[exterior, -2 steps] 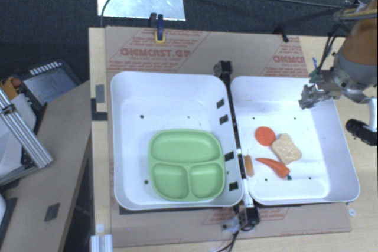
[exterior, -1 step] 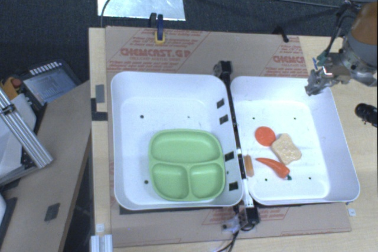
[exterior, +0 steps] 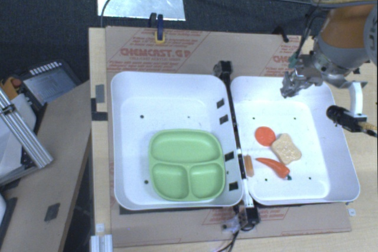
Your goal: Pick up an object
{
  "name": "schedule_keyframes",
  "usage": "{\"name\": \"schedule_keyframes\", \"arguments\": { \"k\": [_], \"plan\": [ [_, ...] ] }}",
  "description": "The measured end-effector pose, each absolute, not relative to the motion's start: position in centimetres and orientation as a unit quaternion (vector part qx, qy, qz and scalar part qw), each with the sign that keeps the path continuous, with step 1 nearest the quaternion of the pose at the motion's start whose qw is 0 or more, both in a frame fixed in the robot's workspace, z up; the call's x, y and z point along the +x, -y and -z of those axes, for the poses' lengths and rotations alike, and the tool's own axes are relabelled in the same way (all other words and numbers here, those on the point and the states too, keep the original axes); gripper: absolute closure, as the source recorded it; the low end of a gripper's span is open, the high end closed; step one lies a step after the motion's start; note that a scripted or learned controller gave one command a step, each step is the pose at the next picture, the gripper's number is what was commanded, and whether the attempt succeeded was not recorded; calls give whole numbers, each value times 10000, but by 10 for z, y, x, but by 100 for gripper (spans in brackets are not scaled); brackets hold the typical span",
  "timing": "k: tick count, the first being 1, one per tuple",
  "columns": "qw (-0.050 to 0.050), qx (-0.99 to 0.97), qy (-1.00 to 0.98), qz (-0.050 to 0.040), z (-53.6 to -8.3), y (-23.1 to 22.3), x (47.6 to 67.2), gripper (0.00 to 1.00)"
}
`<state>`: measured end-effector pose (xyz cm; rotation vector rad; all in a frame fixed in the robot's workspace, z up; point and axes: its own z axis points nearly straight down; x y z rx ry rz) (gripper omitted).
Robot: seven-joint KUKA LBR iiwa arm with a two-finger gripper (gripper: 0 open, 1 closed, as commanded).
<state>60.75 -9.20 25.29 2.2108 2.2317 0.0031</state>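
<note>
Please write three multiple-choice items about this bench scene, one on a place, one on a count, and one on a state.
1. Where does the green divided plate lie?
A. In the left bin
B. In the right bin
C. On the cardboard outside the bins

2. How many compartments does the green plate have?
A. Two
B. Three
C. Five

3. Where is the tool relative to the food items?
A. Pressed onto the bread slice
B. Up by the right bin's far edge, apart from them
C. Over the left bin

Answers: 1 A, the plate rests in the left bin. 2 B, one long and two small sections. 3 B, the bread slice, orange round piece and red pepper lie nearer, untouched.
</note>
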Motion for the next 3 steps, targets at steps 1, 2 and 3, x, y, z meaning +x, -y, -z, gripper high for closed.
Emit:
{"name": "schedule_keyframes", "arguments": {
  "k": [1, 2, 3],
  "plan": [
    [-3, 7039, -7103, -9, -236, 36, 616, 100],
    [3, 7035, -7107, -17, -243, -19, 624, 100],
    [2, 7039, -7103, -14, -242, -66, 626, 100]
  ]
}}
